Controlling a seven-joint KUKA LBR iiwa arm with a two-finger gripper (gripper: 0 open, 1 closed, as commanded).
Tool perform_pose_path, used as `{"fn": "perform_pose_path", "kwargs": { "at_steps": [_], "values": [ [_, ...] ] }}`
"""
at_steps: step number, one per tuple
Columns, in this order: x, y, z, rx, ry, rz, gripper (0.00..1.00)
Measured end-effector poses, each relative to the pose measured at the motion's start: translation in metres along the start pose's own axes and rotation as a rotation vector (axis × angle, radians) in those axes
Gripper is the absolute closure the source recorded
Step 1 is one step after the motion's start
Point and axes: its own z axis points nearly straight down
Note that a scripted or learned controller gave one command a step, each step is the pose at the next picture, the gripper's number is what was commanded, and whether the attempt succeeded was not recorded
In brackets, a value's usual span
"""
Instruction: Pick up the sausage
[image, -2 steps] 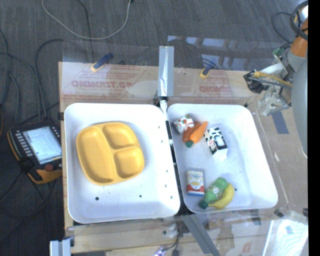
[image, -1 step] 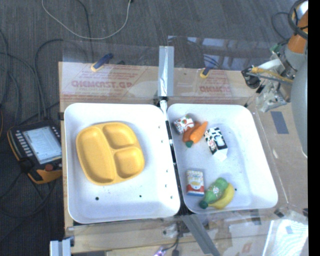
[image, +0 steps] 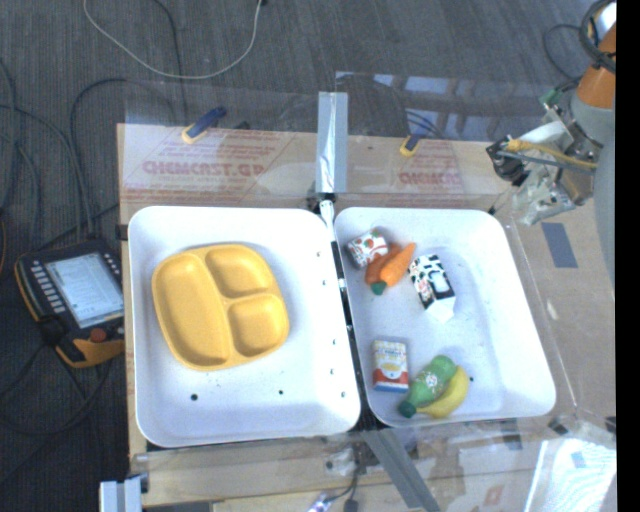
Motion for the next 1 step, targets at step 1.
{"fn": "perform_pose_path", "kwargs": {
  "at_steps": [1],
  "values": [
    [0.0035,0.0,0.0055,0.0,0.0,0.04,1.0]
  ]
}}
